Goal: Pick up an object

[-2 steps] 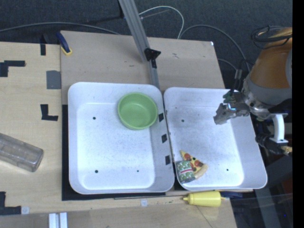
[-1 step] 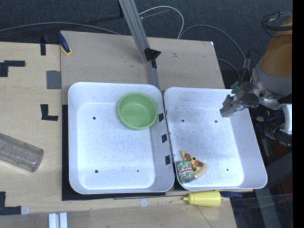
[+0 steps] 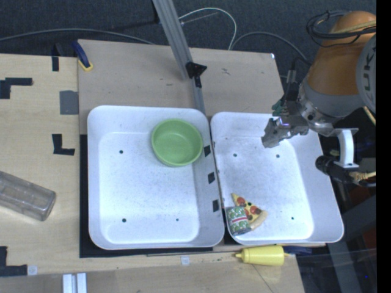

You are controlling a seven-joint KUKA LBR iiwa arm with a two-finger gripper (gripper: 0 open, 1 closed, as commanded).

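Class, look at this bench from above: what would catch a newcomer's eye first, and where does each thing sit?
The green bowl stands out at the back of the left bin. On the right, the grey and orange arm reaches over the right bin, its gripper above the bin's back part. A small pizza slice toy lies at that bin's front left corner, and a yellow bottle lies just outside it.

You will find almost no readable text here. On the grey arm, at the far right edge, there are a couple of dark letters, cut off by the frame and too partial to read. The small printed packet shows pictures, no legible words.
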